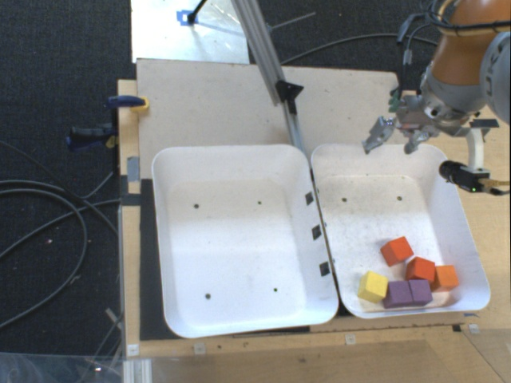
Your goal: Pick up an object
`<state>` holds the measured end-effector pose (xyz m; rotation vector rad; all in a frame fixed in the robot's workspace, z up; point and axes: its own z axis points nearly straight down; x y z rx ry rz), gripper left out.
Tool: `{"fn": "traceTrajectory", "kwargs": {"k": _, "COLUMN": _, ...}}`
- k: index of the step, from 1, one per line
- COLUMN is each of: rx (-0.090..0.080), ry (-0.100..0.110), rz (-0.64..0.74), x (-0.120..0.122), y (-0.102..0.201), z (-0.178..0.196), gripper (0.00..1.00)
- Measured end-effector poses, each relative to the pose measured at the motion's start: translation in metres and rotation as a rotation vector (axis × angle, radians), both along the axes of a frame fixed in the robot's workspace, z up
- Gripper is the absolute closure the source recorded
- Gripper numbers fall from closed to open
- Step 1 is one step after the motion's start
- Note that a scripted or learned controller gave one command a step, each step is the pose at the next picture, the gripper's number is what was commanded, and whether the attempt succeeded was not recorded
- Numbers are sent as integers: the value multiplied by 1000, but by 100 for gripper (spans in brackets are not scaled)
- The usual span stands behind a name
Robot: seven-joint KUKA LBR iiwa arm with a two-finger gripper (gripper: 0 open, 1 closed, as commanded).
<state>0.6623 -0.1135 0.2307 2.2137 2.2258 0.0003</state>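
Camera view catches the hand [394, 140] up over the far rim of the right bin [463, 238], fingers spread and holding nothing. Well apart from it, the blocks huddle in the bin's near corner: orange cube [397, 250], yellow cube [373, 286], purple blocks [408, 294].

I see two bins side by side: the left bin [239, 238] beside the right bin [363, 206], whose lower-right corner holds clustered blocks [409, 276]; the gripper [394, 140] hangs above its upper edge.
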Motion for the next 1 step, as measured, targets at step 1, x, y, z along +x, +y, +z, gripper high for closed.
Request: {"fn": "traceTrajectory", "kwargs": {"k": 1, "rx": 0, "ry": 5, "rz": -5, "x": 15, "y": -56, "z": -144, "gripper": 0}}
